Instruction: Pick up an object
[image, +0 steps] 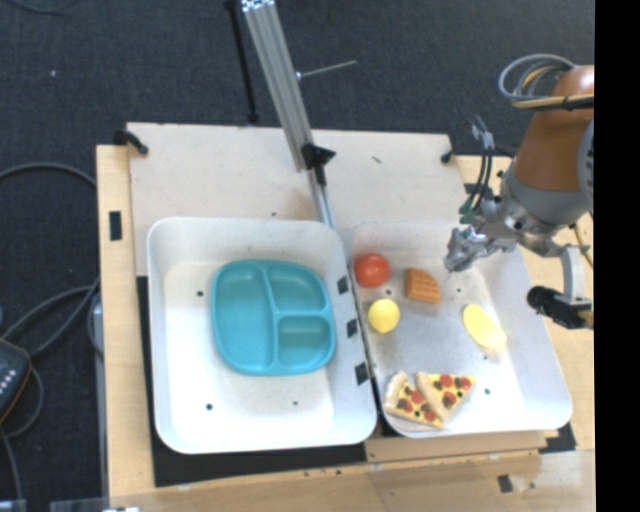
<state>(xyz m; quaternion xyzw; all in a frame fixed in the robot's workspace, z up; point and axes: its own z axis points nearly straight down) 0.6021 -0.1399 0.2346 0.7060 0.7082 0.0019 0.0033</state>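
- The small orange ridged block of toy food (423, 287) looks like the nearest candidate for the pick; it lies in the right shallow white bin (535, 375), toward that bin's far edge, just beside the round red toy tomato (372, 269) and well apart from the bin's walls.
- The end effector (458, 250) hangs over the far part of the same bin, a little toward the bin's right edge from the orange block; nothing is seen between its fingers, and whether they are spread or closed I cannot tell at this size.
- To do this step well, I would judge that it should be centred over the block before descending, so the fingers straddle its short sides instead of the ridged top.
- The round yellow toy lemon (384, 316) and the pale yellow oval toy (484, 326) sit near the bin's middle; both are rounded and would likely roll or slip from a pinch.
- The flat toy pizza slices (429, 395) at the near edge lie low and offer little to grip.
- The teal divided plastic tray (272, 316) rests in the left white bin (180, 400), well apart from the work.
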